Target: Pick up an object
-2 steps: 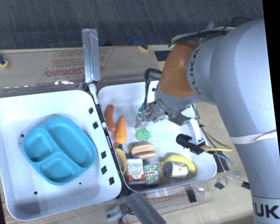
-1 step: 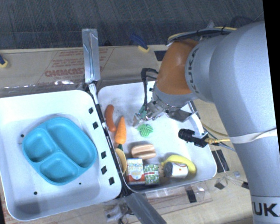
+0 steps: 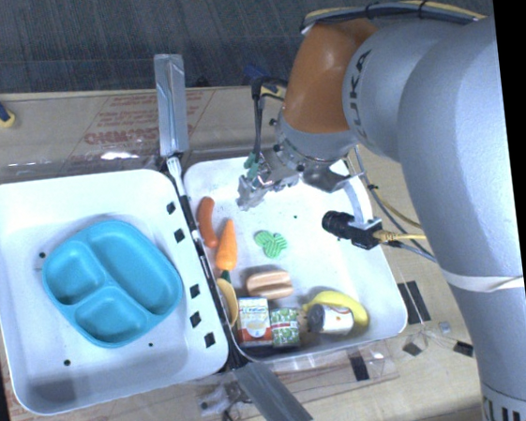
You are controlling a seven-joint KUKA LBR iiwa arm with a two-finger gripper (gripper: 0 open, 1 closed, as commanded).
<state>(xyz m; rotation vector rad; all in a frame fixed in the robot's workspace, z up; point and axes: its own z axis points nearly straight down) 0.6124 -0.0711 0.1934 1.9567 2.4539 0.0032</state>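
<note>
1. So, my gripper (image 3: 253, 189) hangs over the upper left part of the right bin (image 3: 385, 285), in the middle of the frame. Honestly I can't tell whether it's clenched or released; it's just a small metal blur from this angle.
2. My arm (image 3: 419, 93) comes in from the right side of the frame, with the orange band (image 3: 318, 71) sitting in the upper middle.
3. Stuff in the right bin: two orange carrots (image 3: 216, 231) lie along the left wall, just below and left of the gripper, one behind the other.
4. A little green ridged thing (image 3: 270, 243) sits near the bin's centre, apart from the carrots.
5. Below that there's a hot dog (image 3: 268, 282), and under it a small printed box (image 3: 269, 324) against the bottom wall.
6. A yellow banana (image 3: 342, 307) curls at the lower right of that bin, right beside the box, with a dark object I can't identify between them.
7. Nothing looks lifted; everything rests on the bin floor.
8. The left bin (image 3: 27, 373) holds a blue divided plate (image 3: 111, 282), tilted a bit, with three compartments.
</note>
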